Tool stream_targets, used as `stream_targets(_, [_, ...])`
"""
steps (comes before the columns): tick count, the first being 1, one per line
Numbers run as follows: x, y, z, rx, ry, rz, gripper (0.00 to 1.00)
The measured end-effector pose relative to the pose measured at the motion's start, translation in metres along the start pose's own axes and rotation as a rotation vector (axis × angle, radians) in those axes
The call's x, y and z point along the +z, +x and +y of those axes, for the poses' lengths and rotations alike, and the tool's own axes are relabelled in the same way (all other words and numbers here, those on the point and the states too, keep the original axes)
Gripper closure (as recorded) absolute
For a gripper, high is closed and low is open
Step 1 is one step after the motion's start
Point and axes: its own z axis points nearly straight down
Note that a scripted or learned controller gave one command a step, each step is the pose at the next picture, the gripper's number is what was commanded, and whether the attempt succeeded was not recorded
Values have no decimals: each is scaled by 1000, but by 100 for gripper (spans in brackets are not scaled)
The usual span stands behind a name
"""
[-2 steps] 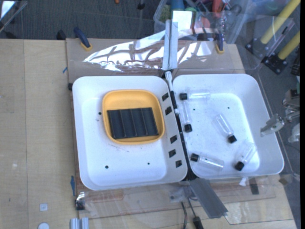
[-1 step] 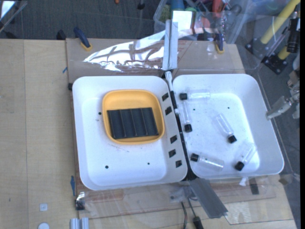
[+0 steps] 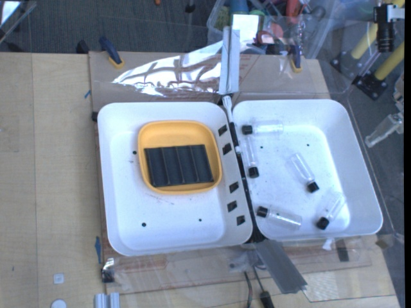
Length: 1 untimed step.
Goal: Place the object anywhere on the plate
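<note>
A yellow plate (image 3: 149, 137) with rounded corners lies in the left white bin (image 3: 119, 197), towards its back. A black ridged rectangular block (image 3: 178, 164) lies flat on the plate and covers most of its floor. In the right white bin (image 3: 359, 172) several clear vials with black caps lie on their sides. One vial (image 3: 263, 128) is near the back wall, another (image 3: 249, 159) lies along the divider, and a third (image 3: 302, 171) is in the middle. Two more vials (image 3: 278, 217) (image 3: 329, 212) lie by the front wall.
Black clips (image 3: 232, 187) line the divider between the bins. Crumpled foil (image 3: 173, 76) and an upright metal bar (image 3: 229, 59) stand behind the bins. A clear box of coloured items (image 3: 282, 8) sits at the back right. Bare wooden bench (image 3: 45, 172) lies to the left.
</note>
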Motion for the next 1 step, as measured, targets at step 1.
stream_targets(1, [63, -18, -8, -247, -6, -5, 0])
